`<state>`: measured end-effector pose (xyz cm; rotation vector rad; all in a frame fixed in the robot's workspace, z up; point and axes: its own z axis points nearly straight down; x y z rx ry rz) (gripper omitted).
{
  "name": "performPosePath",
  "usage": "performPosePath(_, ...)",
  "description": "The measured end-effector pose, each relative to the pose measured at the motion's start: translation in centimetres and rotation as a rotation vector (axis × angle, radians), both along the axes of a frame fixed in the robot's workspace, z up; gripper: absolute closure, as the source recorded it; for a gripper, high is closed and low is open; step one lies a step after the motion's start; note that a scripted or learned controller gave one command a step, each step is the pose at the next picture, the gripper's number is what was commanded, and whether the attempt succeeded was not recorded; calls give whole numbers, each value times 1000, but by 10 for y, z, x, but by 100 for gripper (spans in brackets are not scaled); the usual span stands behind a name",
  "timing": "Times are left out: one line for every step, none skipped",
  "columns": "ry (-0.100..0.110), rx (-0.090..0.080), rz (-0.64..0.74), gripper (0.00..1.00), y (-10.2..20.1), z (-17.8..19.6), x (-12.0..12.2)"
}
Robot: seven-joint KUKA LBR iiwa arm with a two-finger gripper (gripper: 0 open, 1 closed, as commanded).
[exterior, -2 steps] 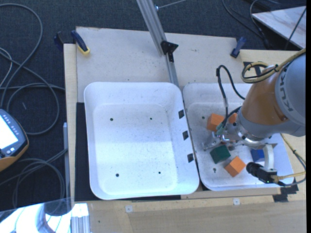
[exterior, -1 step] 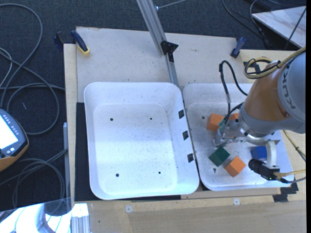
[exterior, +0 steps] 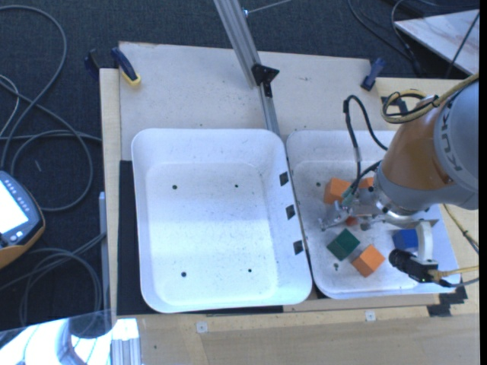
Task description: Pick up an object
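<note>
In the right bin [exterior: 304,204] lie several small blocks. An orange block [exterior: 336,190] sits toward the middle, a dark green block [exterior: 343,245] lies nearer the front, and a second orange block [exterior: 368,261] sits just right of it. A blue block [exterior: 405,239] shows partly under the wrist. My gripper [exterior: 342,215] hangs low over the bin, between the upper orange block and the green block. A small red piece [exterior: 351,220] shows right beside it. The arm's orange band [exterior: 415,154] covers the bin's right part.
The left bin [exterior: 152,226] stands beside the right one, with black clips [exterior: 290,211] along the shared rims. A slanted metal pole [exterior: 240,33] rises behind the bins. Cables [exterior: 354,124] loop over the arm and the floor around the bench.
</note>
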<state>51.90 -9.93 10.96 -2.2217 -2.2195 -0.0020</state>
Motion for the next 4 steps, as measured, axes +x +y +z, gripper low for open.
performPosePath(-9, 0, 7, 0, 50, 95, 3)
performPosePath(-5, -6, -1, 0, -20, 65, 84)
performPosePath(-4, -3, 3, 100, -16, 78, 83)
performPosePath(-4, -6, -3, 100, -88, 70, 121)
